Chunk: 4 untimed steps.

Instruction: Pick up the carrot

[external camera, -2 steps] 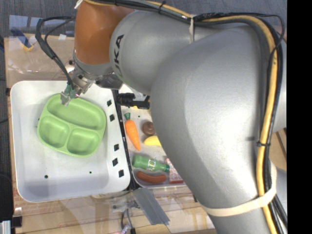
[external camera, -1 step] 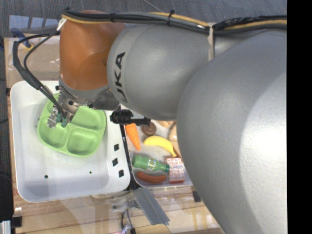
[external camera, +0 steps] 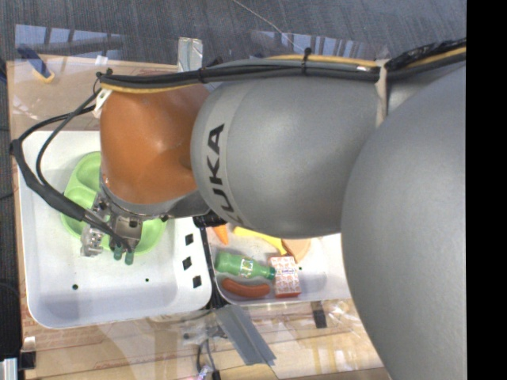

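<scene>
On the wooden desk (external camera: 119, 343), the hand (external camera: 119, 248), grip state unclear, hangs over the left bin (external camera: 47, 291); the carrot (external camera: 221, 233) lies right of it, in the other bin (external camera: 333, 279).

Black letters "UKA" read on the grey arm (external camera: 218, 165)

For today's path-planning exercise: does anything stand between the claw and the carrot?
Yes. The claw hangs over the left bin, above a green item. An orange piece, probably the carrot, lies in the right bin, largely hidden under the arm. The bins' adjoining walls stand between them.
</scene>
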### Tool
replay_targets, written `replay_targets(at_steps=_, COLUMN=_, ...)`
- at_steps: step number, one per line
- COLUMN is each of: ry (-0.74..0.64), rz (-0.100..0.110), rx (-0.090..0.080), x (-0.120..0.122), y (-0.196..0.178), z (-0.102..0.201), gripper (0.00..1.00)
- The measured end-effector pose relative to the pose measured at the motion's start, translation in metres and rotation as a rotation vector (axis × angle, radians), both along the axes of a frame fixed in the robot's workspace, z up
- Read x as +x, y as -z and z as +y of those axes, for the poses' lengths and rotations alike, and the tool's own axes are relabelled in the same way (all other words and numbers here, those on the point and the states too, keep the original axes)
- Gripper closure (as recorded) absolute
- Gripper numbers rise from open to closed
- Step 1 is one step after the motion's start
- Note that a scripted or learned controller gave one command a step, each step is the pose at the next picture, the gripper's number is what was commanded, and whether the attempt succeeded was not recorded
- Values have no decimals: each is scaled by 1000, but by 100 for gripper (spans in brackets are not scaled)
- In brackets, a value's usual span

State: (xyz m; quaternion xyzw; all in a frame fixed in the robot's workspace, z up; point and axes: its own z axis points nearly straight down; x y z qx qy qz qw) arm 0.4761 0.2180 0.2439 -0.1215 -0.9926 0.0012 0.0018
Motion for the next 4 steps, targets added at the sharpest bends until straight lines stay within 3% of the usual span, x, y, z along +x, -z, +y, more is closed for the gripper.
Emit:
replay_targets(at_steps=1, ry=-345, rz=-6, rx=3, x=1, y=-30, z=1, gripper=100)
replay_targets(at_steps=2, ry=-904, rz=-7, rx=3, x=14, y=-78, z=1, gripper=100)
replay_targets(at_steps=3, ry=-1156, rz=9, rx=7, x=7, y=61, z=-51, gripper=100)
replay_targets(at_steps=4, ry=-1444, rz=-6, rx=4, x=52, y=-6, z=-67, gripper=100)
